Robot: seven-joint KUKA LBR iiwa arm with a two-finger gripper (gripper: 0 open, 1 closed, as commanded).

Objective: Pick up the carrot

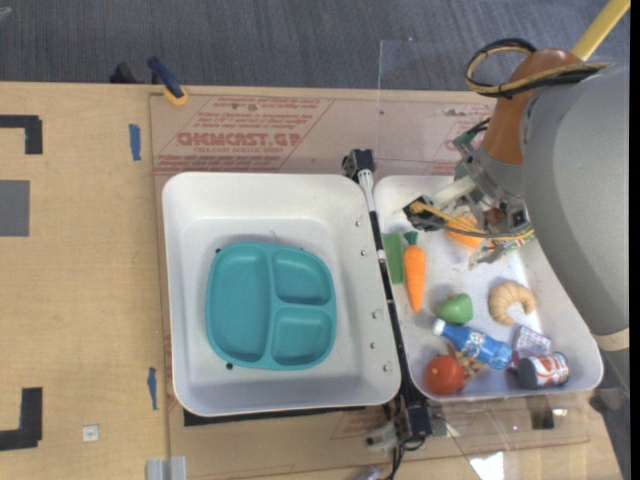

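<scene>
Along the left wall of the right-hand bin (585, 340) lies the carrot (414, 278), leaf end toward the far rim. Near it, in the same bin: a green pepper (456, 308), croissant (512, 301), blue bottle (476, 346), tomato (446, 373) and small can (541, 370). Over the bin's far part sits the gripper (478, 226), apart from the carrot; its state cannot be told. Left bin (190, 268) contains a teal divided plate (270, 307). Both bins rest on the desk (70, 298).
</scene>
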